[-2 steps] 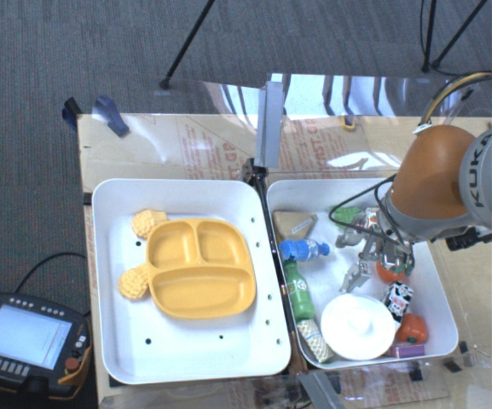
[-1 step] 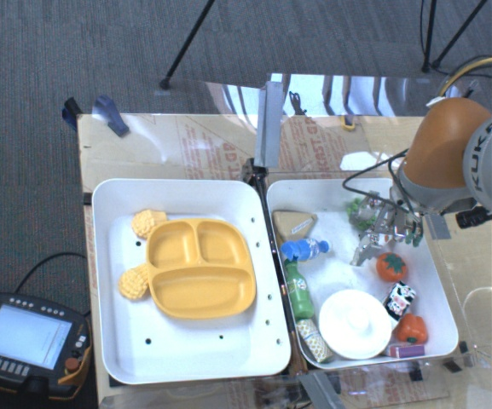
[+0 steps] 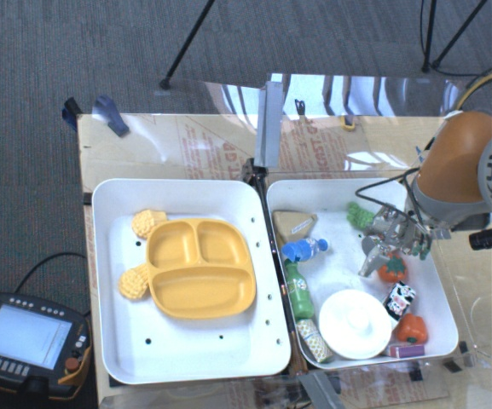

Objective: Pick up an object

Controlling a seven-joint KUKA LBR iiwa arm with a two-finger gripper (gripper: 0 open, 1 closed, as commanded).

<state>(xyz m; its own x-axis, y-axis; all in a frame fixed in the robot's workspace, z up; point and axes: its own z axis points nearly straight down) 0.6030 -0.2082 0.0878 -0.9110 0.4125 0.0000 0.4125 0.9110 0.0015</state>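
Hand (image 3: pixel 380 258) hangs low in the right bin (image 3: pixel 446 313), fingers spread, gripping nothing you can see. Your likeliest target, the small orange toy (image 3: pixel 392 271), sits just beside the fingertips. Probably light, hard plastic, slick; pinch across its rounded middle.

this looked like a robot lab, not a home. two shallow white plastic bins (image 3: pixel 101 254) sat side by side on a brown cardboard-covered bench (image 3: pixel 169 147). the floor was grey carpet (image 3: pixel 75 41). thin black stand legs (image 3: pixel 193 34) stood on it. a grey hand controller with a screen (image 3: pixel 26 337) lay beside the bench.
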